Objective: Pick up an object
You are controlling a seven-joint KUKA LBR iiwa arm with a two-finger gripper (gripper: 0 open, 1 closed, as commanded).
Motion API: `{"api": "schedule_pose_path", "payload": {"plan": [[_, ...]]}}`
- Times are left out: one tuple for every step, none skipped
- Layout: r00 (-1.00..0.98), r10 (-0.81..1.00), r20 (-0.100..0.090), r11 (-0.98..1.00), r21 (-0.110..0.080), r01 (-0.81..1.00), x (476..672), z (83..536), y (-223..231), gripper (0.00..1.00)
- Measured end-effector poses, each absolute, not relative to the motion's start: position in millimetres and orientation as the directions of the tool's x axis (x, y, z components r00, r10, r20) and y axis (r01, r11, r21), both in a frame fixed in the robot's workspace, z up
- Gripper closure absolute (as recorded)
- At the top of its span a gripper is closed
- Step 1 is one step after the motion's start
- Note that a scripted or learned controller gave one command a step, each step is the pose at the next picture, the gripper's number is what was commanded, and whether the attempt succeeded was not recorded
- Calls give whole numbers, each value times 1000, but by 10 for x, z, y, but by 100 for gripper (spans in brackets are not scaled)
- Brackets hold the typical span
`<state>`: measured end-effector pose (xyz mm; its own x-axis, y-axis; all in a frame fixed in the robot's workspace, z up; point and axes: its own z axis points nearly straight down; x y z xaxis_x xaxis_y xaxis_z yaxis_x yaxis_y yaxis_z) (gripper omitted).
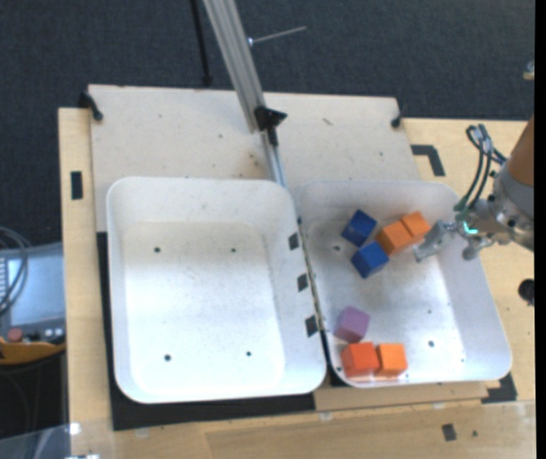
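Camera view looks down on the right bin, and the likeliest thing to be picked is the orange block near its far side — it sits closest to the gripper, whose grey fingers reach in from the right and end just beside the block's right face. Nothing lies between those fingers, so the gripper holds nothing yet; whether the jaws stand wide or narrow I cannot tell from this slant.

That orange block is crowded: one blue cube lies just to its left and a second blue cube just below that, the three almost touching. I'd guess that clutter is why the arm comes at the block from its open right side rather than from above the cluster.

Farther toward the near edge a purple cube sits alone, and beyond it a pair of orange cubes rest against the bin's near wall — awkward for a finger to slip behind. The left bin lies alongside, well apart from the action.
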<state>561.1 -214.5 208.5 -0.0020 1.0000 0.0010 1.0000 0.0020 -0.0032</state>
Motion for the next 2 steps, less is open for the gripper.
{"api": "schedule_pose_path", "payload": {"plan": [[-3,1000,-1,3,1,1000,5621,2109,-2146,0],[-2,1000,0,2,-4,1000,5700,1533,-2144,0]]}}
